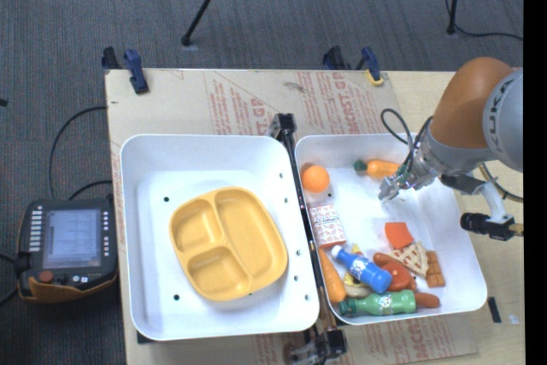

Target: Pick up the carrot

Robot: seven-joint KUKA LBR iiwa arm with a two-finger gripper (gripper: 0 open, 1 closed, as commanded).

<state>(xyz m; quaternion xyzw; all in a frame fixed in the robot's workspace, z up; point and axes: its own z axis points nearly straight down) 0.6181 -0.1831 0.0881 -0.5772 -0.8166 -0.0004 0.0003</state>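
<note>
The carrot [382, 168] lies in the right bin [473, 269], near the bin's far wall. Its long axis runs roughly across the view. The green top points toward the orange ball [315, 178], and the orange body points toward the arm.

The pincer [395, 187] hangs low over the same bin, just beside the carrot's arm-side end and slightly nearer the camera. At this slant it is not possible to tell whether the two are touching or a little apart. Whether the pincer is open or closed cannot be told either, because the tip is small and blurred. Nothing is seen gripped in it.

Judgement: the coming move depends on this offset. The carrot lies just toward the far wall and the view's left from the pincer, so a short shift that way should centre the pincer over the carrot's body. The closing direction should be set across the long axis.

A second long orange piece [332, 276] lies along the right bin's left wall, well apart from the pincer. It should not be mistaken for the target.
</note>
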